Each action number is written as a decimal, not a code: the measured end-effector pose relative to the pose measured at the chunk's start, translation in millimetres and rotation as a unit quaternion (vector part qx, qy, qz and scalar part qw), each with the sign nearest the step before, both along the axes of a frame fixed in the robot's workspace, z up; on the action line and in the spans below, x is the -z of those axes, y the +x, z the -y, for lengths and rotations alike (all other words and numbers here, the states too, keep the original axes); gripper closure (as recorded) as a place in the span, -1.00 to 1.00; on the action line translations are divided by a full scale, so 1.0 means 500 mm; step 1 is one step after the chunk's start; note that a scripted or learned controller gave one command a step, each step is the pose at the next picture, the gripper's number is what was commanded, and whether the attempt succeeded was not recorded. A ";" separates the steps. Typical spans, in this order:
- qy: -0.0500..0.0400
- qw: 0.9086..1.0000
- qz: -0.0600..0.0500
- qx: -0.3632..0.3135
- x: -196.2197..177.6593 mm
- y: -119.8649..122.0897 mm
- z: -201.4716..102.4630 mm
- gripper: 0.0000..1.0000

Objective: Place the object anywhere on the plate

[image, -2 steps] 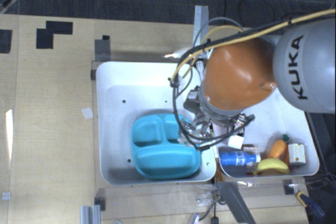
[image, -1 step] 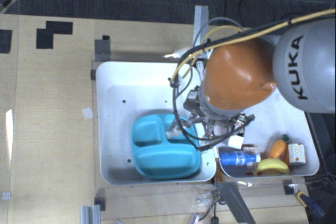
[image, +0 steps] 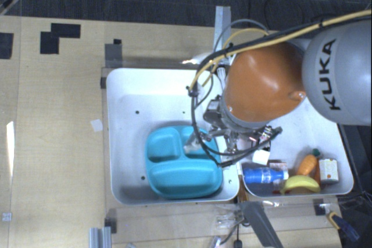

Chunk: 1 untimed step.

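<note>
Arm over the blue plate, at the placing step, it seems.

The gripper [image: 232, 145] hangs at the 3 o'clock edge of the blue plate [image: 180, 166] in the left bin [image: 125, 125]; nobody can tell its state. A small pale thing [image: 192, 148] lies on the plate's top right pocket, maybe the object. Banana [image: 302, 184], carrot [image: 308, 164] and blue bottle [image: 264, 175] lie in the right bin [image: 343, 183]. Next, the arm likely should lift away.

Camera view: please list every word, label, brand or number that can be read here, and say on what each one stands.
"KUKA": black letters on the grey arm, running down its side.
Blue bottle label: too blurred to read.
White box in the right bin: markings too small to read.
</note>
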<state>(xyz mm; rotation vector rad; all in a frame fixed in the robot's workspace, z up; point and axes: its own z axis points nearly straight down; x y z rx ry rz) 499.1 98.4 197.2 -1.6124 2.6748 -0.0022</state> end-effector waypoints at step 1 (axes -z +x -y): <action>0.002 1.000 0.005 0.002 -0.024 0.005 -0.004 1.00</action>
